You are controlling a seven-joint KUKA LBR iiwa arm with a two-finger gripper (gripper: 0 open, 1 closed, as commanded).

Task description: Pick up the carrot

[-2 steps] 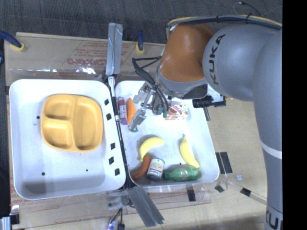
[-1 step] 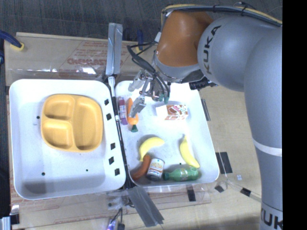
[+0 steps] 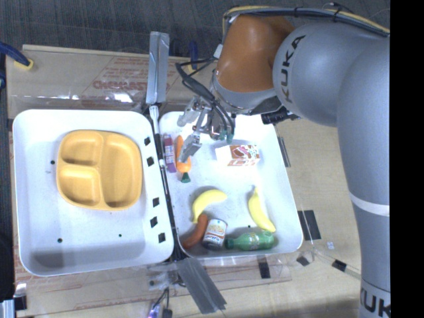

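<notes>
Carrot (image 3: 181,154) lying in right bin (image 3: 286,197) hard against its left wall, green tip toward the near side, just beside a purple item (image 3: 169,152). Gripper (image 3: 193,140) poised right over the carrot's upper end, touching or nearly so; cannot tell whether jaws are released or clenched. Two bananas (image 3: 207,202) nearer than the carrot

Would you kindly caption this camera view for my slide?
KUKA arm's gripper poised over the carrot at the right bin's left wall.
</notes>
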